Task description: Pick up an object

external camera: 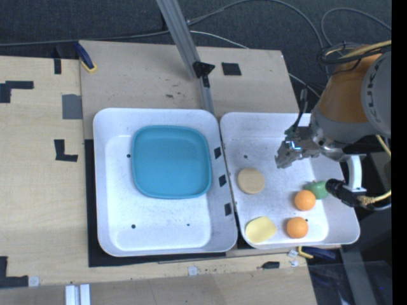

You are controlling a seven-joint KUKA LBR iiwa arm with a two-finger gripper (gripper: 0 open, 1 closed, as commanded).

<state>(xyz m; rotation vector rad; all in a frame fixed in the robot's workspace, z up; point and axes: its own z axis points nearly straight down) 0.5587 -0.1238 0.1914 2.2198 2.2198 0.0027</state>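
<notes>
**Objects wait in the right bin while the gripper hangs over it, nothing taken yet**

Objects for the pick all lie in the right bin (267,127), and I will place everything from that bin. In its middle sits a tan disc (250,181). Toward the bin's near edge rests a pale yellow piece (259,229). Beside that, toward the near right corner, is one orange ball (296,227); a second orange ball (304,200) lies just beyond it, touching or nearly touching a small green thing (317,189) by the bin's right wall. Left of this bin, the other bin (114,234) carries a blue plate (171,161).

The gripper (287,154) hovers over the right bin's far half, right of the tan disc and apart from it. From up here I cannot tell whether it is wide or narrow; its tip is a dark blur against the white floor. Nothing shows between its tips, so I would not call anything held.

My reading is that the approach step is in hand: the arm (346,103) is over the bin, with no grasp made. The next move calls for choosing one target, centring above it, and descending straight. The tan disc looks the nearest and stands alone. The orange balls may roll if nudged, and the crowding by the right wall leaves little room there.
</notes>
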